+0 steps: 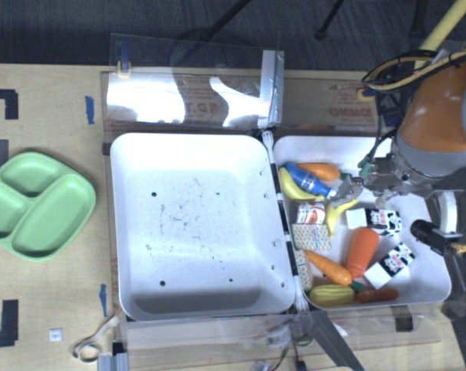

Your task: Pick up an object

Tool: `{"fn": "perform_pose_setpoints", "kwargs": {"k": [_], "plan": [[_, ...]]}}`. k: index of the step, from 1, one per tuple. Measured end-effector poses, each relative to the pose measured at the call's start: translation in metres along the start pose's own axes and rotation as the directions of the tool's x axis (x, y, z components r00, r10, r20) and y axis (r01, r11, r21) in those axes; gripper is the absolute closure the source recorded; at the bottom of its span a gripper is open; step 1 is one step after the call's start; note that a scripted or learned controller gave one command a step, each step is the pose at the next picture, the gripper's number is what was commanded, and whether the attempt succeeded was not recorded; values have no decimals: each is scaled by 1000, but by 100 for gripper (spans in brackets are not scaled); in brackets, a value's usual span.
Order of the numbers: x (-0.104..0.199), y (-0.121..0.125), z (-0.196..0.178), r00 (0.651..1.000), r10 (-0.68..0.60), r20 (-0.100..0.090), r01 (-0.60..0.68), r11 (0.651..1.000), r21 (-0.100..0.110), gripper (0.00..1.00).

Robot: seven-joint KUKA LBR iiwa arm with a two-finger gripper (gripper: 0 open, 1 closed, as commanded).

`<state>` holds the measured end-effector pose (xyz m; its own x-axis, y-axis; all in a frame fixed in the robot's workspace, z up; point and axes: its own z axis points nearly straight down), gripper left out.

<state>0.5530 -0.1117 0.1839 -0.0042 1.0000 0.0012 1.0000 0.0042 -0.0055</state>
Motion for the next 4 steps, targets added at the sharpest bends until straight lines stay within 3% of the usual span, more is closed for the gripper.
{"fn": "perform_pose_setpoints", "kwargs": {"k": [1, 2, 3, 4], "plan": [[4, 27, 72, 991, -131, 2, 131, 991, -4, 0], [2, 30, 94, 927, -374, 20, 374, 927, -15, 0], [4, 29, 89, 927, -376, 12, 376, 927, -12, 100], [50, 55, 2, 866, -500, 3, 500, 866, -3, 100]]}}
